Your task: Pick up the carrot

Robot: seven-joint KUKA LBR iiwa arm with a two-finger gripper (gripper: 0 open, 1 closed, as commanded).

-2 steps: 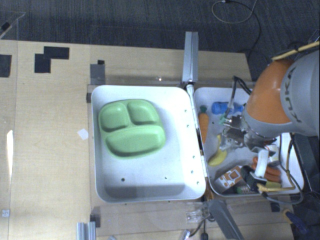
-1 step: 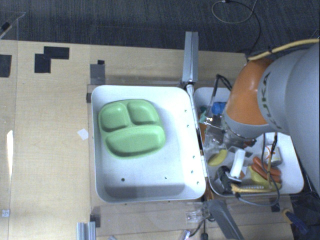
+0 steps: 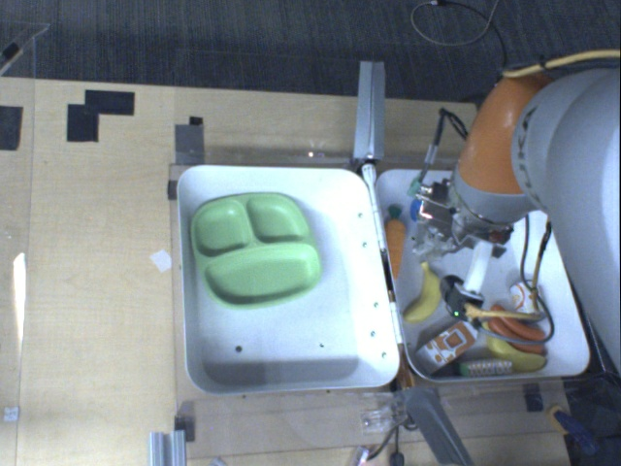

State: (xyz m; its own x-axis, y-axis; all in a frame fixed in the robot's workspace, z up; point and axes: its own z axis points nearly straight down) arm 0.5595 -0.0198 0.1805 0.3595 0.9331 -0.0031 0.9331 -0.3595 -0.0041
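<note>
Bench (image 3: 87, 289) of pale wood at far left, marked with black squares near its upper edge; next, left white bin (image 3: 291, 352), shallow, bearing a green divided plate (image 3: 255, 247) with three compartments, set toward the bin's upper left; further right, grey metal post (image 3: 370, 105) rising between the two bins; right white bin (image 3: 568, 304) just beside the left one, crowded with small things; carrot (image 3: 395, 245) lying along this bin's left wall, orange, lengthwise up and down, just left of the gripper; banana (image 3: 425, 297) below the carrot, curved, yellow; small patterned box (image 3: 448, 343) near the bin's lower edge; more yellow and orange items (image 3: 514, 336) at lower right, too jumbled to name; gripper (image 3: 441, 236) hanging over the bin's upper middle, near the carrot but not seen gripping it; cannot tell how wide its opening stands, nor whether anything sits within; grey arm with orange band (image 3: 495, 134) filling the right side above the bin.
</note>
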